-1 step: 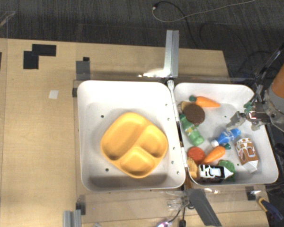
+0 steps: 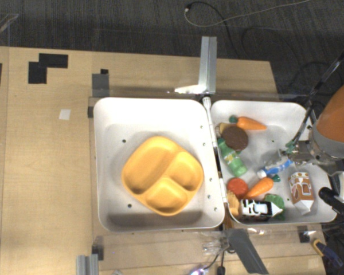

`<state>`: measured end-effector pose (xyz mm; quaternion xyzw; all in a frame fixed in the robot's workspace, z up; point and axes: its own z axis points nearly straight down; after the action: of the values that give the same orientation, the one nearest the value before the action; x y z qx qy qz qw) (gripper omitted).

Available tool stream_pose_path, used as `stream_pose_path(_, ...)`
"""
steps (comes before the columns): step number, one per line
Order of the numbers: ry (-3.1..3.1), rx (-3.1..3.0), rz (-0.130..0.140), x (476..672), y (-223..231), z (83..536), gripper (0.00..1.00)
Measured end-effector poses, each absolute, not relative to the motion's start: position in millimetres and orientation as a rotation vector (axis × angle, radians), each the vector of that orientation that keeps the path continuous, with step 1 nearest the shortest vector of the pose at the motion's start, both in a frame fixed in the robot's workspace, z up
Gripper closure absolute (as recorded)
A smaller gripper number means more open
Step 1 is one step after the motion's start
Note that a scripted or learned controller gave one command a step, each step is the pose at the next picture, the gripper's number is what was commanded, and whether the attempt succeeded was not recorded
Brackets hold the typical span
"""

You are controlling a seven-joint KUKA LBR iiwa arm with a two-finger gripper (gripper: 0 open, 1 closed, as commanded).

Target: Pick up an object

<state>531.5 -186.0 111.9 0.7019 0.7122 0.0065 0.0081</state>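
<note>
Gripper point(image 2: 290, 149) hovers at the right bin's point(image 2: 286, 109) right side; opening can't be told. Blue-capped bottle point(image 2: 275, 169) lies just below-left of it, long axis slanting toward the bin's lower-left corner.

The desk point(image 2: 40, 171) carries two white bins point(image 2: 106, 153), one yellow divided plate point(image 2: 162, 175), two toy carrots point(image 2: 251, 123), one brown cookie-like disc point(image 2: 235, 137), one green bottle point(image 2: 234, 161), one red tomato point(image 2: 237, 186), one blue-and-white tube point(image 2: 276, 169), one small carton point(image 2: 301, 189) and one black-and-white toy point(image 2: 257, 209).
</note>
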Motion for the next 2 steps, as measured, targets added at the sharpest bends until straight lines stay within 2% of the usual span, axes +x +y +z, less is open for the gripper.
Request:
stream_pose_path(1,2.166,2.263,0.019,491.6,-85,90,0.00)
stream_pose_path(2,2.161,2.259,0.028,494.7,-84,102,1.00)
